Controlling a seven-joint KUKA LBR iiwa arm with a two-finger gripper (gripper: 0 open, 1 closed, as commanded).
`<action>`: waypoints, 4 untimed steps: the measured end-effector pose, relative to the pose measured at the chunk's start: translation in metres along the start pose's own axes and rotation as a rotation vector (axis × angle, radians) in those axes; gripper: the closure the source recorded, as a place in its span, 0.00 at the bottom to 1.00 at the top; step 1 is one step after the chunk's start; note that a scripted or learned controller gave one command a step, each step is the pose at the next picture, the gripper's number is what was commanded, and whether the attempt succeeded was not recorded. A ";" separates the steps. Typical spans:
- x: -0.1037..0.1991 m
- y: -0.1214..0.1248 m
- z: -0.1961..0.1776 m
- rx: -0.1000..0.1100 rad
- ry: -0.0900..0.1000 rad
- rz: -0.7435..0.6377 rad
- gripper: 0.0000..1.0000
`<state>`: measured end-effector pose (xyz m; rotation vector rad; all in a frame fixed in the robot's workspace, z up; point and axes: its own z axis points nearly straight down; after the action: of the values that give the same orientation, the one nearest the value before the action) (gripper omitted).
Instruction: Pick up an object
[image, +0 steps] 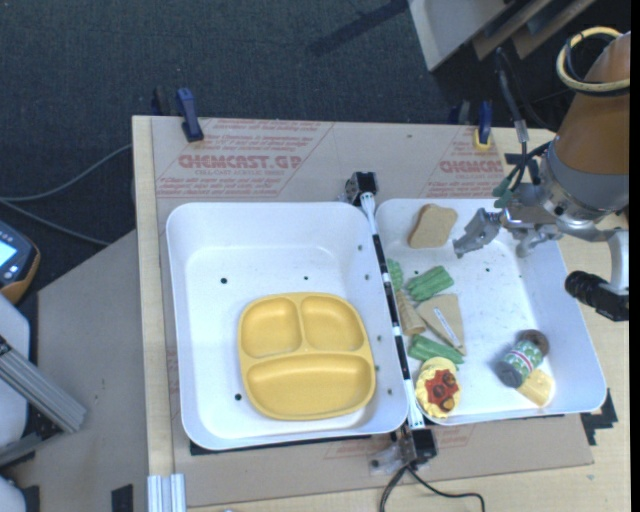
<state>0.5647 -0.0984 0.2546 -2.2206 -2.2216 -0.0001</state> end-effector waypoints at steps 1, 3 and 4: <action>-0.005 -0.010 0.177 0.004 0.000 0.003 0.00; 0.007 0.086 0.169 -0.006 -0.002 -0.002 0.00; 0.007 0.085 0.159 -0.006 -0.002 -0.002 1.00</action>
<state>0.6497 -0.0912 0.0957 -2.2228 -2.2275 -0.0048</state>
